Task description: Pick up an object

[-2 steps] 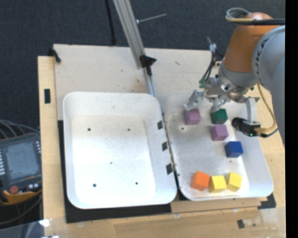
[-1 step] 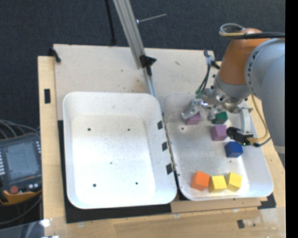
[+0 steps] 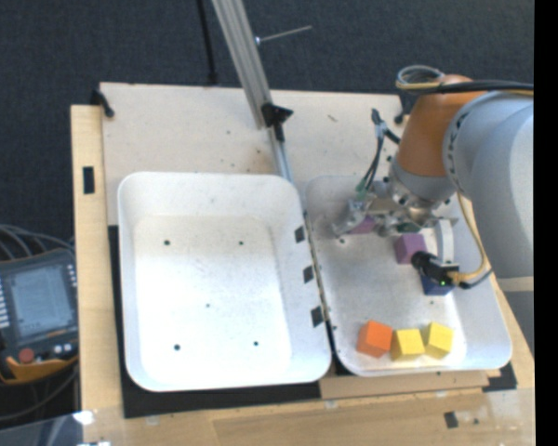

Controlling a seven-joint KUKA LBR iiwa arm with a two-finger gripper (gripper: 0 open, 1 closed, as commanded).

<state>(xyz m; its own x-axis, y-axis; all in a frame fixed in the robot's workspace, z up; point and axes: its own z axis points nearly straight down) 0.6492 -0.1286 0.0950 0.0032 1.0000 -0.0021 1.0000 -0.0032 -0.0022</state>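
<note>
We saw the arm (image 3: 484,165) reaching in from the right, its orange band (image 3: 428,137) sitting above the wrist, bent down over the far half of the right bin (image 3: 353,286). The gripper (image 3: 395,216) hung low over the bin floor, cluttered by cables and fittings; we could not tell how it was set or whether it gripped anything. A purple block (image 3: 410,247) lay just beside the gripper, on its near side, possibly touching it, though the view there was too crowded for us to be sure.

Near the front edge of the same bin, three blocks stood in a row: an orange block (image 3: 375,338), a yellow block (image 3: 409,344) and a second yellow block (image 3: 439,339), each close against its neighbour and well apart from the gripper. Bare floor lay between the purple block and this row.

The left bin (image 3: 214,277) sat alongside, its right rim touching the right bin. A slanted metal post (image 3: 246,59) rose from behind the bins, its foot near the gap between them. A handheld control pendant (image 3: 33,305) rested off the bench to the left.
</note>
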